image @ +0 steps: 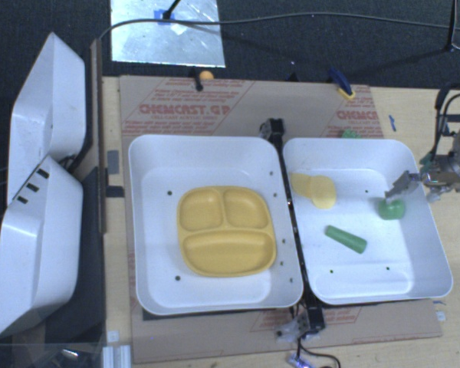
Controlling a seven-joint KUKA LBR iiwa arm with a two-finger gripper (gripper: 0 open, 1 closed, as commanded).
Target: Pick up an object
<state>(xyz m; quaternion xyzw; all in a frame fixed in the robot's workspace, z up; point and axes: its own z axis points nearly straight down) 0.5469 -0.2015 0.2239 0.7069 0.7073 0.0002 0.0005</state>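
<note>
White plastic forms the two shallow bins that sit side by side on the worktop (414,313), their inner walls touching along the middle. In the left bin (149,205) a yellow divided plate (226,230) lies flat near the centre, with two small compartments on its far side and one long compartment on its near side. The right bin (422,274) carries three loose things. A pale yellow piece (314,189) rests at its far left, close to the shared wall. A green cylinder (346,238) lies tilted near the centre of that bin's floor, well apart from the yellow piece. A small light green block (392,208) sits toward the far right of the bin, near the right wall. The pincer (405,184) reaches in from the right and hangs just beside the block, its metal tip touching or nearly touching the block's far edge; whether its tips stand apart or together cannot be told at this size, and nothing shows between them.
</note>
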